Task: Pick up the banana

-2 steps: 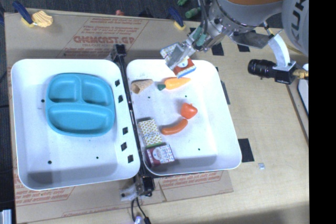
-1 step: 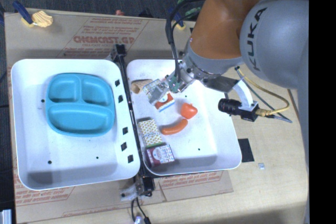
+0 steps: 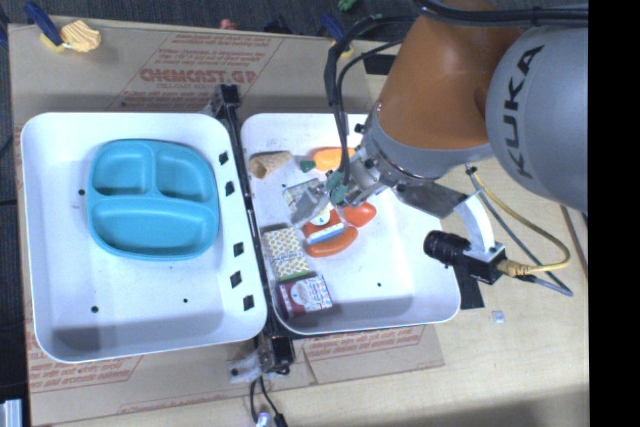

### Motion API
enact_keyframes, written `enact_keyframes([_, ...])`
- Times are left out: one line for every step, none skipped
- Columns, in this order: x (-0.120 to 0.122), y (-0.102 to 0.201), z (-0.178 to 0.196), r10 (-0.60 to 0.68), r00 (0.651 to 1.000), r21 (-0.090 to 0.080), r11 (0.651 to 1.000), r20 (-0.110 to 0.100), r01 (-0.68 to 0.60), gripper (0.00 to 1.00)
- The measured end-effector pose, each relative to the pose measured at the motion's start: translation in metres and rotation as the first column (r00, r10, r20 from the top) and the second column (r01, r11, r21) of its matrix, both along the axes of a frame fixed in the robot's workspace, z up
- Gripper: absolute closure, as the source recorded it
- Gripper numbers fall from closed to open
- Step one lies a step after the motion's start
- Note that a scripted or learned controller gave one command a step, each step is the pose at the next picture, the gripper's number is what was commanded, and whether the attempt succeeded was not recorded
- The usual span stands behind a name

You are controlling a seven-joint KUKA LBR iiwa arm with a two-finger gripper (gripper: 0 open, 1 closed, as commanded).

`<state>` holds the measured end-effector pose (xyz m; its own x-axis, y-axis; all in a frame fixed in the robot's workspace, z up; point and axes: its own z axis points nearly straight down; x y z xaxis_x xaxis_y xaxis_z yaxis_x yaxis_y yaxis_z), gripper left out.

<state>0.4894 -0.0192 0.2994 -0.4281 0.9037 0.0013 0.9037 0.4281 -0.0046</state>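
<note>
My gripper (image 3: 318, 198) hangs low over the middle of the right bin (image 3: 400, 290), under the arm's big orange wrist (image 3: 445, 75). Just behind it lies a small orange-yellow piece (image 3: 327, 157), half hidden by a black cable; I cannot tell whether this is the banana. A tan, bread-like item (image 3: 268, 163) lies at the bin's back left. Right of and below the gripper are a red-orange item (image 3: 358, 213) and an orange, white and blue item (image 3: 330, 237). The arm hides the bin's back right part.
A checkered packet (image 3: 285, 253) and a dark red box (image 3: 307, 295) lie along the right bin's left front. The left bin (image 3: 50, 305) holds a blue divided tray (image 3: 155, 195). A black camera mount (image 3: 455, 250) juts over the right bin's right rim.
</note>
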Motion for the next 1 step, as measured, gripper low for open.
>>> enact_keyframes([0.0012, 0.0222, -0.1089, -0.055, 0.998, 0.0, 0.998, -0.001, 0.055, 1.0])
